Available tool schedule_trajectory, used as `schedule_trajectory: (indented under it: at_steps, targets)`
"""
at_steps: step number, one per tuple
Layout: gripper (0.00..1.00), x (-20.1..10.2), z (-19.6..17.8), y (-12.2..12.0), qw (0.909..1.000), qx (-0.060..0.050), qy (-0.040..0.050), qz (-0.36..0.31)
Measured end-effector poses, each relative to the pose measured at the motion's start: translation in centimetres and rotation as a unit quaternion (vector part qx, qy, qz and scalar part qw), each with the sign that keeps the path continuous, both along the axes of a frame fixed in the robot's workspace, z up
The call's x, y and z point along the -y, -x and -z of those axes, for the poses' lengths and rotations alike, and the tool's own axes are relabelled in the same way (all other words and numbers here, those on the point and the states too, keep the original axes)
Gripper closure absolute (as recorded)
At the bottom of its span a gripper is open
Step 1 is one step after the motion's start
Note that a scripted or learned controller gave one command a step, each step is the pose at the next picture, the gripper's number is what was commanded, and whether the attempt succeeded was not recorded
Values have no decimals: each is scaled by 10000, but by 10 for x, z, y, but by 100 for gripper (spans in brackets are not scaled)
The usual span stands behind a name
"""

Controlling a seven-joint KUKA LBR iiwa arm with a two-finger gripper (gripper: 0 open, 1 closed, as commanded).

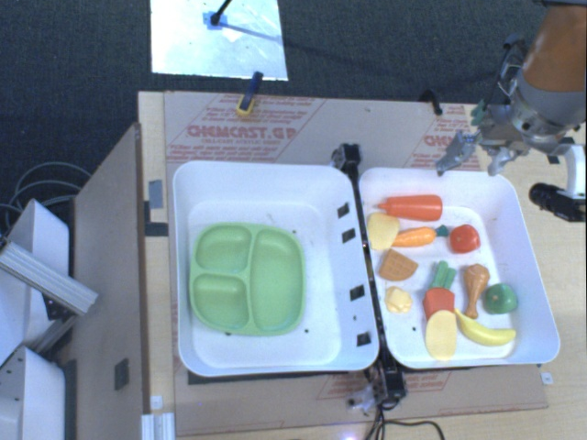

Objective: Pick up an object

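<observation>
Toy foods lie in the right bin [527, 246]: a long orange-red carrot [415, 207], a smaller carrot [415, 238], a red tomato [465, 238], a yellow piece [382, 230], a brown wedge [397, 265], a chicken drumstick [474, 284], a green fruit [500, 298], a banana [484, 332] and a yellow slice [441, 335]. My gripper [477, 157] hangs above the bin's far rim at the upper right. Its two fingers stand apart with nothing between them.
The left bin [211, 186] holds a green divided tray [248, 279]. A black hinge strip [358, 246] runs between the bins. A shiny sheet [218, 24] lies on the dark floor behind the bench. Cables and metal parts sit at the far left.
</observation>
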State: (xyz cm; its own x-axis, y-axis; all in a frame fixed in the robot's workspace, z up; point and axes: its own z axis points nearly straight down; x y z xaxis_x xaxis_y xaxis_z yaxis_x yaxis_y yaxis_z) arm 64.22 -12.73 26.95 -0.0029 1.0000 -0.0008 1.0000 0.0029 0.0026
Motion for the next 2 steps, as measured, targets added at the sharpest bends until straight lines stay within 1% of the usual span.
schedule_trajectory:
  at_steps: [1,2]
  targets:
    - [0,-42,166,29,10000,65,4,2]
    - [0,28,181,23,10000,15,13,27]
